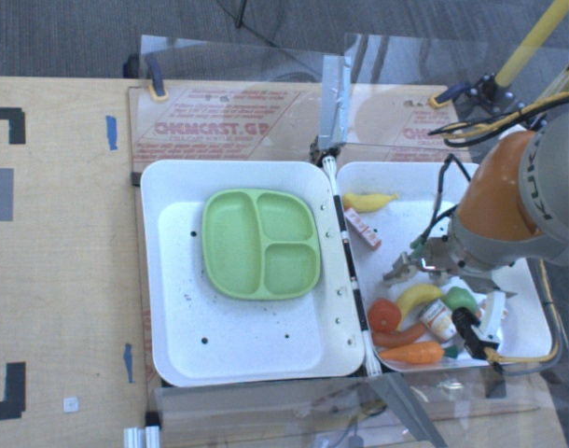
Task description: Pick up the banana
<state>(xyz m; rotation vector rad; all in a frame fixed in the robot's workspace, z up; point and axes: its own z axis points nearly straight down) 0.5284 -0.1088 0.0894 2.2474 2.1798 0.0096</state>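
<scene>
Banana lies in the right bin, near its front edge, among a tomato and carrot. Likely light, smooth, curved; best pinched across its middle. Whether the gripper just above it is clenched, I cannot tell.

Light was bright and even from overhead, shadows soft and faint inside the white bins. Clear panels at the back caught pale glare. Focus was slightly soft, fine detail smeared.
</scene>
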